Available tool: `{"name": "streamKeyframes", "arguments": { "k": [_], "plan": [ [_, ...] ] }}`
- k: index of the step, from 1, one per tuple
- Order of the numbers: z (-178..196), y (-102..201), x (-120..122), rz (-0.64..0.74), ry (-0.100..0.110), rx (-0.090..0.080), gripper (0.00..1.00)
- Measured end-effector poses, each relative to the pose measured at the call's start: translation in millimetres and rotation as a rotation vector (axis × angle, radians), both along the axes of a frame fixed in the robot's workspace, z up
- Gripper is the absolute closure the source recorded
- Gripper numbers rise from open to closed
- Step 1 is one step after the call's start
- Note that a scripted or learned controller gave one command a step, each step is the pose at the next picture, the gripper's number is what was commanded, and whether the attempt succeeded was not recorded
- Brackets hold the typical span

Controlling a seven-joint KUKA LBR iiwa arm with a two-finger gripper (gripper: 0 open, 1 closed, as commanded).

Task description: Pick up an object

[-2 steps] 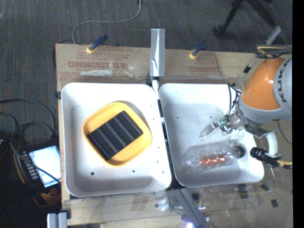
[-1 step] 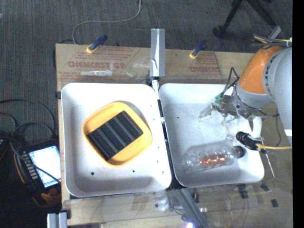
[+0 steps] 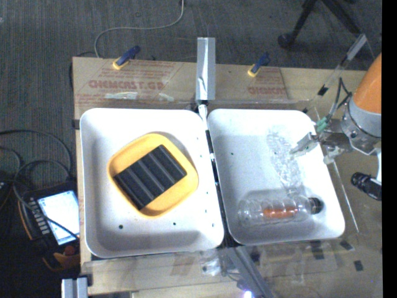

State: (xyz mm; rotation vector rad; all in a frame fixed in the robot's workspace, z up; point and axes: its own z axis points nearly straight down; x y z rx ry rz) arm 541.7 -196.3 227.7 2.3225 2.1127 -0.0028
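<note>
A clear plastic bottle [image 3: 279,208] lies on its side in the right bin [image 3: 248,135], close to that bin's near wall. Its body is see-through, with an orange-red strip or label showing through the middle, and a dark cap points toward the bin's right wall. Just beyond the bottle, toward the bin's far side, lies a crumpled piece of clear plastic film [image 3: 284,160], which runs from the bottle's upper side up to near the gripper.

The gripper [image 3: 308,143] hangs over the right bin's right rim, above the far end of the film and well apart from the bottle. Its thin fingers are seen at a slant and blend with the film beneath them, so whether they are apart or together cannot be told, and nothing can be seen held between them. The grey wrist with the orange band [image 3: 376,85] sits to the right of the bin.

The left bin [image 3: 99,129], just beside the right bin, holds a yellow tray-like object with a dark ribbed top [image 3: 152,174], lying flat and turned at an angle.
</note>
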Motion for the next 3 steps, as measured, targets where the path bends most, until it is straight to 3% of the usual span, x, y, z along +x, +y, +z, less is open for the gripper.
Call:
{"name": "streamKeyframes", "arguments": {
  "k": [1,2,3],
  "plan": [
    [-129,-12,11,0.111,0.0,0.005,0.0],
    [-120,-9,11,0.113,0.0,0.008,1.0],
    [-20,59,46,0.134,0.0,0.002,1.0]
  ]
}}
